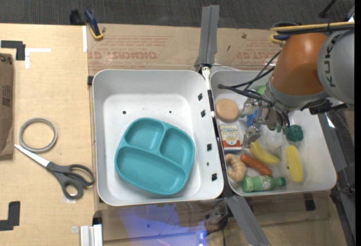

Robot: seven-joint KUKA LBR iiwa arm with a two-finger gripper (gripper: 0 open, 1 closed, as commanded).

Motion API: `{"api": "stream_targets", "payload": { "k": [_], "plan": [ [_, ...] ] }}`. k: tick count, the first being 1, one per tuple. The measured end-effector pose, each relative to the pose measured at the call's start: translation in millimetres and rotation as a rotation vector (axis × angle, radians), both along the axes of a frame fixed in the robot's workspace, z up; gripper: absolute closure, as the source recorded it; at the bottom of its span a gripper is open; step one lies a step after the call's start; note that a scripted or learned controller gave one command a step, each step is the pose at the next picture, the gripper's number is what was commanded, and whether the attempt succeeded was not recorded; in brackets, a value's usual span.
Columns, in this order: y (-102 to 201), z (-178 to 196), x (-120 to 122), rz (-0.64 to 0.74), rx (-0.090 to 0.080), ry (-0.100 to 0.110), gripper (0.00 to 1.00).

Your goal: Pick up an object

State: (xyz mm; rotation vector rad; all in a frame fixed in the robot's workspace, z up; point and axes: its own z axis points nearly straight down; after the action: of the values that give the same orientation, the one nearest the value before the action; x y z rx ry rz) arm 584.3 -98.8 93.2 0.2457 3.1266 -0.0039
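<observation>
My gripper (264, 124) hangs low over the middle of the right bin (324, 180), under the arm's orange band (299, 64). Just below it lies a yellow banana (264, 153), with an orange carrot (256, 164) beside that. To its left are a tan bun (227, 109) and a small carton (230, 136). A dark green toy (294, 134) sits to its right, above a corn cob (294, 163). A green bottle (262, 184) and a tan pastry (236, 166) lie near the front wall. I see nothing held.
The left bin (107, 92) holds a teal divided plate (155, 156). On the bench to the left lie scissors (62, 171) and a tape roll (38, 134). A grey post (207, 36) stands behind the bins' shared wall.
</observation>
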Motion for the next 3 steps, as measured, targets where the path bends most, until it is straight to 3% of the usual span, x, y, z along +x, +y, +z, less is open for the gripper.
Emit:
{"api": "stream_targets", "payload": {
  "k": [1, 2, 3],
  "plan": [
    [-23, -1, -81, -0.045, 0.002, 0.004, 0.00],
    [0, 4, 5, -0.269, 0.003, 0.001, 0.00],
    [-18, -1, 20, -0.342, 0.003, 0.000, 0.00]
  ]
}}
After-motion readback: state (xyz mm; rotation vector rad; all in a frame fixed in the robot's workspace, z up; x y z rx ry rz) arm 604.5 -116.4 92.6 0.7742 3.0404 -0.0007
